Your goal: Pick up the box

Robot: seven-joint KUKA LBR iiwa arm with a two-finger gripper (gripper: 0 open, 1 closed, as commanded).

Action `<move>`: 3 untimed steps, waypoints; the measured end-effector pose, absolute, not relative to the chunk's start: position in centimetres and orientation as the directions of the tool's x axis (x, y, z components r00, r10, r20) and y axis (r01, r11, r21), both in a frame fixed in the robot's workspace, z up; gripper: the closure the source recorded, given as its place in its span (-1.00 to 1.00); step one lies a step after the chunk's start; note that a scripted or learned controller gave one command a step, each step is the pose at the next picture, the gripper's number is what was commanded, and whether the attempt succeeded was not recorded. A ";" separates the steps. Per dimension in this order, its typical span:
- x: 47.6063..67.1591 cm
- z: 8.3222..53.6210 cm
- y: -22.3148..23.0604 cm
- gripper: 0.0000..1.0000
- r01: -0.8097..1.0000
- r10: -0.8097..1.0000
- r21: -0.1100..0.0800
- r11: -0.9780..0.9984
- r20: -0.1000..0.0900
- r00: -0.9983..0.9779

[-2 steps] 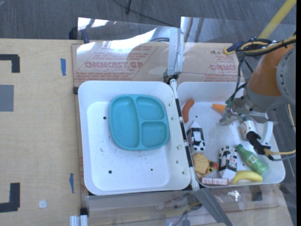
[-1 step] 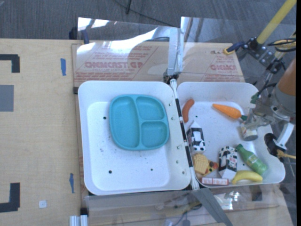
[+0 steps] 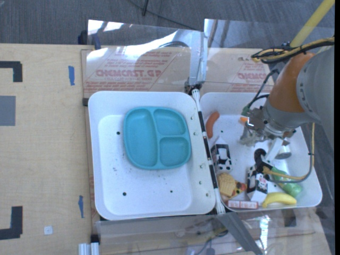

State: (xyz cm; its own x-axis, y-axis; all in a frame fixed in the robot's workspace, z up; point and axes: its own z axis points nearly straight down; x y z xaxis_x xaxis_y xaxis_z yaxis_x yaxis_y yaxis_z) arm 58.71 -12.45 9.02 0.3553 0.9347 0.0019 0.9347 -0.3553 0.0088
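Note:
A small black-and-white box (image 3: 222, 158) lies at the left side of the right bin (image 3: 312, 158), close to the divider. A flat red-and-white box (image 3: 240, 204) rests against that bin's front wall. Another black-and-white packet (image 3: 259, 183) lies between them, in the pile at the front. My gripper (image 3: 253, 137) hangs low over the middle of the right bin, under the grey wrist and orange band. It is to the right of the black-and-white box and apart from it. Nothing can be seen held in it.
The left bin (image 3: 101, 158) holds a teal divided plate (image 3: 157, 137). In the right bin lie an orange sausage (image 3: 212, 122), a yellow waffle-like piece (image 3: 227, 184), a banana (image 3: 279, 199) and a green item (image 3: 291, 188). Cables trail beside the wrist.

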 end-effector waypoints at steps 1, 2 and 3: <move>66.2 8.8 -18.1 1.00 0.904 0.904 0.002 -0.427 0.000 0.427; 62.2 11.7 -20.2 1.00 0.673 0.673 -0.003 -0.740 -0.002 0.740; 66.1 8.9 -14.0 1.00 0.633 0.633 0.004 -0.774 0.005 0.774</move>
State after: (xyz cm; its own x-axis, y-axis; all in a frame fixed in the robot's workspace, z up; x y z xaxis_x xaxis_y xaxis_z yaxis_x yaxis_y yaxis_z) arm 66.09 -13.99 8.88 0.7739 0.6332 0.0049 0.6332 -0.7740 0.0044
